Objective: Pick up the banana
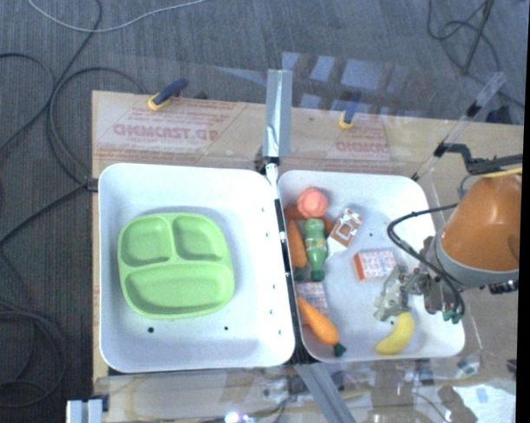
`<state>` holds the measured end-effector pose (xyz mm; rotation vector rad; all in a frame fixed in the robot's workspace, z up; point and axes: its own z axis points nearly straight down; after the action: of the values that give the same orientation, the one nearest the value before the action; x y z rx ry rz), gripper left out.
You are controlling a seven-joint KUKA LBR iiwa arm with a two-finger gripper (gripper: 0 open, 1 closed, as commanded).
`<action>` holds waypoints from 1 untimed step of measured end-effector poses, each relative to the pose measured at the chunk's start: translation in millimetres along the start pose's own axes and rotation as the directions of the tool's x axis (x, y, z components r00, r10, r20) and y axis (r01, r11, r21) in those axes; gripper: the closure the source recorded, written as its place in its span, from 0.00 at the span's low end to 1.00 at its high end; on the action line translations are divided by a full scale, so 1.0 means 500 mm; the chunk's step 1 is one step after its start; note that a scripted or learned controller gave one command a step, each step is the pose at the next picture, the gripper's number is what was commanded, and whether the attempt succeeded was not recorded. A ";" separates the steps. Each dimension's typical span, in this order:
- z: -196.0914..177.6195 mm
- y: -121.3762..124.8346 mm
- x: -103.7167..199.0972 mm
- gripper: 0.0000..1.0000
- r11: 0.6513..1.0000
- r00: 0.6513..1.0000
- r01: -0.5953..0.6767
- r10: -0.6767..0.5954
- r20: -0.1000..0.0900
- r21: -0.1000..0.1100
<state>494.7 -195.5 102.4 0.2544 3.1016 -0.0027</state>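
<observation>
You saw an arm [486, 227] with a rounded orange band over a grey wrist section. Black cables looped beside it. Its gripper [403, 293] looked metallic, pale grey.

Setting was a robotics lab — grey carpet [167, 38] strewn with loose cables [41, 155], a bench [207, 130] topped with taped cardboard under two white bins [108, 244], clamps [165, 93] at its edge — and toy food laid out as test objects.

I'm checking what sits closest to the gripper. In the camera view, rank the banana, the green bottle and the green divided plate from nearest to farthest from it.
From the gripper:
1. Banana, just below it, right bin.
2. Green bottle, left part of the right bin.
3. Green divided plate, left bin.
</observation>
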 end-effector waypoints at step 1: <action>0.000 0.000 0.000 0.00 1.000 1.000 0.000 0.000 0.000 0.000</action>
<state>494.6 -195.4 102.3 0.2548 3.1017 -0.0021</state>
